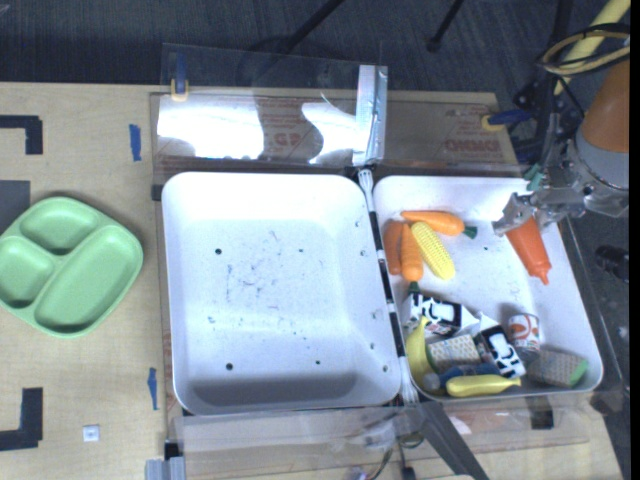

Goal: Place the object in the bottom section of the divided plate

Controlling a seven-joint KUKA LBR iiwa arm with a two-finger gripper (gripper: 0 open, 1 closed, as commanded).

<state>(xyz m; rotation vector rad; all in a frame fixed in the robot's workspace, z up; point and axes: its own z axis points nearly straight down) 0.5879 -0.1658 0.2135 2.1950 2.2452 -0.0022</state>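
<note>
A green divided plate (68, 265) lies on the bench at the far left, outside the bins; its large section (88, 280) faces the lower right and two smaller sections sit at the upper left. My gripper (531, 208) hangs over the upper right part of the right bin (575, 308). An orange carrot-shaped toy (531, 249) points down and to the right from between its fingers. The gripper is shut on the toy's upper end.
The right bin also holds two carrots (433, 222), a corn cob (433, 250), a banana (482, 384), a small can (522, 328) and several other pieces. The left bin (190, 368) lies between the right bin and the plate. A clear panel (270, 118) stands behind.
</note>
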